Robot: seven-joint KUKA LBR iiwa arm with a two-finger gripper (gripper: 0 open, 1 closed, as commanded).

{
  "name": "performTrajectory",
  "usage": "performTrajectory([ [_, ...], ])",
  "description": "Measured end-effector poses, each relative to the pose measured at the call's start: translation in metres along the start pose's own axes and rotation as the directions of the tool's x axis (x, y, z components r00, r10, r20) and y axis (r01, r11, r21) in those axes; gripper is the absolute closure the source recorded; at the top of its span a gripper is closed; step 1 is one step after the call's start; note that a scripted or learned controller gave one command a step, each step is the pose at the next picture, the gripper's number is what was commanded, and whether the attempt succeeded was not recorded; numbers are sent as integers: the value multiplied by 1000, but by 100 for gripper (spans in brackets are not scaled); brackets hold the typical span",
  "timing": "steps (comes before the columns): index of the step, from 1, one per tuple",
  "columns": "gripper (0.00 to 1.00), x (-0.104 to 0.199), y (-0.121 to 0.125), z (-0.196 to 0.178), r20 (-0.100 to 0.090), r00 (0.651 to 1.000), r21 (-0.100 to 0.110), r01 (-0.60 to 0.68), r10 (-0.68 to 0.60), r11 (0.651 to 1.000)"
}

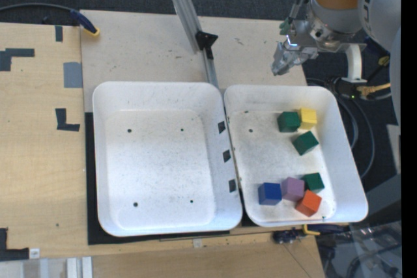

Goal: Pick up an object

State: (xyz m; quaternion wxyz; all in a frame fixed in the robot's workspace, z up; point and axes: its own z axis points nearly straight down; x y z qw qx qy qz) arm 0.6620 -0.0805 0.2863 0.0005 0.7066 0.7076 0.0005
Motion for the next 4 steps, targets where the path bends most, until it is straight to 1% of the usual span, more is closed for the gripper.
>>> performTrajectory([
  [1, 100, 37, -29, 7, 0, 1000, 5, 2, -2, 1000],
  [2, 100, 81, -60, 13, -1, 1000, 5, 3, -3, 1000],
  [3, 100, 128, -84, 21, -1, 1000, 5, 4, -4, 1000],
  [4, 100, 168, -105, 54, 0, 1000, 8, 3, -3, 1000],
])
